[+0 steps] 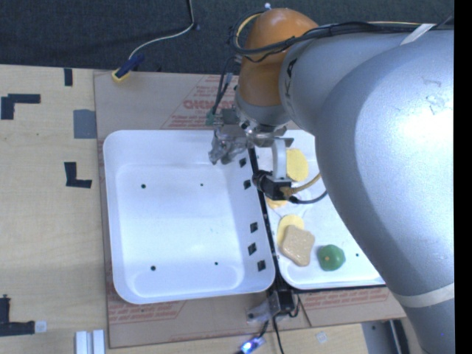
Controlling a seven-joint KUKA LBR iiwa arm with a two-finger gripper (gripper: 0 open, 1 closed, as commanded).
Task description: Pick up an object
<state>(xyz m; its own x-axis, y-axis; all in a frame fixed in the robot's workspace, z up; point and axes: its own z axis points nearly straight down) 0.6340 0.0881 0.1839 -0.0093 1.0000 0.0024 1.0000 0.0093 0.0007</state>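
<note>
Camera view: we look down at a slant on two white bins side by side on the bench.
Arm: the big grey arm sweeps in from the right and covers much of the right bin; its orange band sits at the far side, above the wrist.
Gripper: we see the gripper hanging over the far right corner of the left bin, close to the divide between the bins.
Fingers: we cannot tell how they stand; they are small, dark and blurred, and we see nothing between them.
Right bin: the right bin holds the objects.
Tan piece: a tan toast-like piece lies near the near edge, overlapping a yellow piece just behind it.
Green ball: a small green round object lies just right of the tan piece.
Far yellow: another yellow object lies farther back, beside the wrist.
Cable: a cable with a blue and yellow tip lies on the far bench, well apart from the bins.
</note>
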